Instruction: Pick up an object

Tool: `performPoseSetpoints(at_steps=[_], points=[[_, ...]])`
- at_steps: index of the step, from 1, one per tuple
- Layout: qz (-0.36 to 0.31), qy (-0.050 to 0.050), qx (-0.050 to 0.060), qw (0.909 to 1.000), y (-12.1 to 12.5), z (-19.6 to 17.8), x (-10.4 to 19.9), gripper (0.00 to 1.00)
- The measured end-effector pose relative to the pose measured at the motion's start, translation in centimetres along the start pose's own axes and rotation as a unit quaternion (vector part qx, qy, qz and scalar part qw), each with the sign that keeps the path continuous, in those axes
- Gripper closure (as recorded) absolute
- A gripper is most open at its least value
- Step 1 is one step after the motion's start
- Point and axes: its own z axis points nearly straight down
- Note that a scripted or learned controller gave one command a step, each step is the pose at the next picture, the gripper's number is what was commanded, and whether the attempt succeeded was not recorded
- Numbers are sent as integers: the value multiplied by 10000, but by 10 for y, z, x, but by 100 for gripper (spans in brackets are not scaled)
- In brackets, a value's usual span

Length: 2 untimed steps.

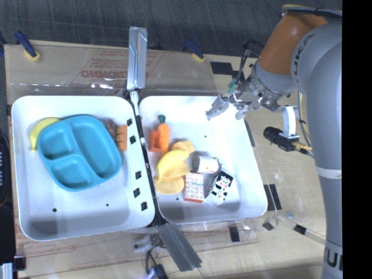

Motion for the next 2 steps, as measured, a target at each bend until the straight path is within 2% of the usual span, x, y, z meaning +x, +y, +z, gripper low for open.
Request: performPoseSetpoints(at_steps=[1,2], points=[[-425,7,26,9991,-70,73,42,0],[-660,7,8,9978,-152,111,56,0]])
